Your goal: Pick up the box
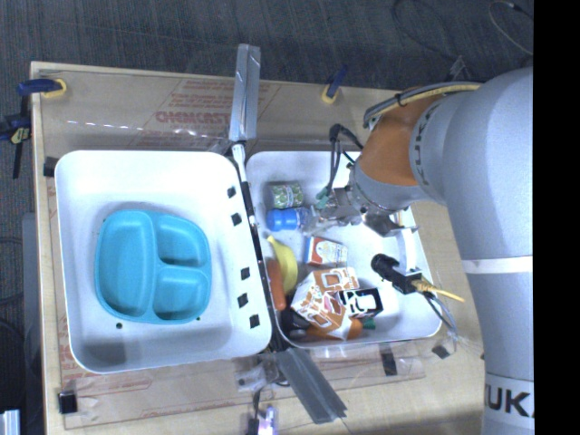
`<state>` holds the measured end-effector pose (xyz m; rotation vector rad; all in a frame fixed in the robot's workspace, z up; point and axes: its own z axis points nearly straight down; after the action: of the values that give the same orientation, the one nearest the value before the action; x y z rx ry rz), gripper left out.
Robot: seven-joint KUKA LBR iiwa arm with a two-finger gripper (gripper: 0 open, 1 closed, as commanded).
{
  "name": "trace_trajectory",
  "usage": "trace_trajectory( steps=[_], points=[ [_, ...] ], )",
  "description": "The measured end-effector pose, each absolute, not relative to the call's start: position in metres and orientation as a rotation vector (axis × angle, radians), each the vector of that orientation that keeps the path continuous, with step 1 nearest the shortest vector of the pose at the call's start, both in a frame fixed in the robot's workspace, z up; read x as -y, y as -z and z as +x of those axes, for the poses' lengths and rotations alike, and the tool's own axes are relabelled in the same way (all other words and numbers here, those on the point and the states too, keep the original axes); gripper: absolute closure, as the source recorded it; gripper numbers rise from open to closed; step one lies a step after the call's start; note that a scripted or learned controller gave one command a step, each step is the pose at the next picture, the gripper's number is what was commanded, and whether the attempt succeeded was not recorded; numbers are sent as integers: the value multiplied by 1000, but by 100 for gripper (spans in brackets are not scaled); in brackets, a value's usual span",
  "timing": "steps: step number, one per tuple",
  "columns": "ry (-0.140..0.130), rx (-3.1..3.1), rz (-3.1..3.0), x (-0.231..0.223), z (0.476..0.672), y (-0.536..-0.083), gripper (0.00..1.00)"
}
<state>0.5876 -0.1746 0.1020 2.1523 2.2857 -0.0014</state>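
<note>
Two white bins are set side by side on the bench. The left bin (82, 333) carries a blue divided tray (152, 265). The right bin (412, 320) is crowded with small goods.

The arm (453, 152) is seen reaching in from the right, its orange band above the wrist lying over the right bin's upper half. The gripper (328, 202) is placed low near the upper middle of that bin, just beside a blue-capped bottle (288, 217) and a small green-printed packet (285, 193). Whether the gripper is spread or closed cannot be told; the tip is dark and tangled with cabling. Nothing is seen held in it.

The box (324, 254) is taken to be the small orange-and-white carton lying flat in the middle of the right bin. It is found toward the near rim from the gripper, close by but apart from it. Its long axis is judged to run roughly across the bin, slightly tilted, though the outline is partly confused by the printed packs (331, 302) piled just below it. A yellow banana (285, 263) is pressed near its left side, with an orange item beside that.

The coming move is judged to depend on a short shift toward the near rim, then a descent over the carton's narrow width. Crowding on the left and lower sides is noted as a risk: a neighbouring piece could be caught instead.
</note>
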Motion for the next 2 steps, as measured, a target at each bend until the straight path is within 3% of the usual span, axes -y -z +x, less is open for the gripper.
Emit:
trace_trajectory(
  steps=[1, 2],
  points=[
    [0, -2474, 1935, 186, 624, -93, 100],
    [1, -2474, 1936, 186, 623, -93, 0]
  ],
)
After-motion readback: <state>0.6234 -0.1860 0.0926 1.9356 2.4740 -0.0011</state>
